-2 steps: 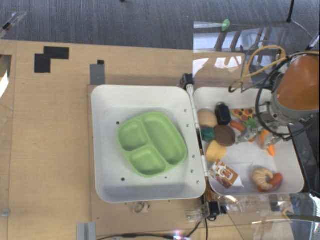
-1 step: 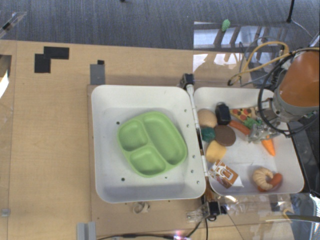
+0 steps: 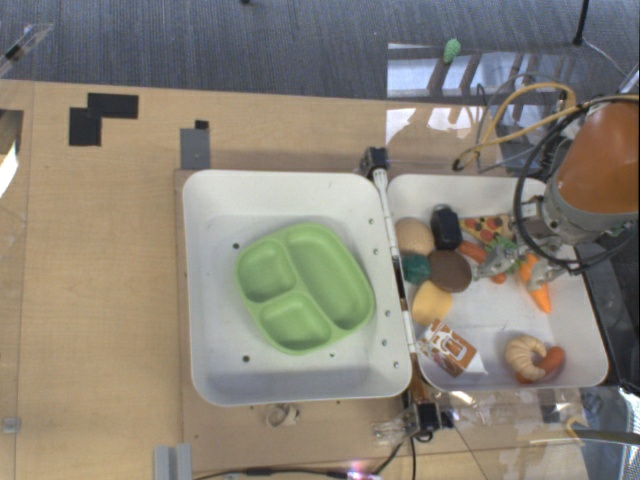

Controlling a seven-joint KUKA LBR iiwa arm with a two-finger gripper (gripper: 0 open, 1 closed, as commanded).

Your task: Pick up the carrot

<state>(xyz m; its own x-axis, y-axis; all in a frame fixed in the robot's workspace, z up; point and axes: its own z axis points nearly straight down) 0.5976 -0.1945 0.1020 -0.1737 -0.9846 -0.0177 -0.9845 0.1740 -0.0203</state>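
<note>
**Carrot lies under the gripper in the right bin**

The carrot [image 3: 541,295] is seen at the right of the frame, in the right bin [image 3: 590,353], near that bin's right wall. It lies on the bin floor, its orange body pointing toward the lower right, with what looks like a green top at its upper left end. The gripper [image 3: 524,263] hangs just above and to the left of it, partly hidden by the arm's wrist and cables; whether the jaws are apart or together cannot be told, and nothing can be seen clamped between them.

Other items are spread through the same bin: a tan oval piece [image 3: 413,235], a black object [image 3: 446,227], a brown disc [image 3: 450,271], a yellow wedge [image 3: 432,302], a printed packet [image 3: 452,349] and a croissant-like piece [image 3: 530,358]. The green divided plate [image 3: 304,286] sits in the left bin [image 3: 215,368].

The carrot is judged to be a small toy: light, stiff and probably smooth, so it may slip or roll. A hold across the thicker middle of the body is advised, not the narrow tip.
</note>
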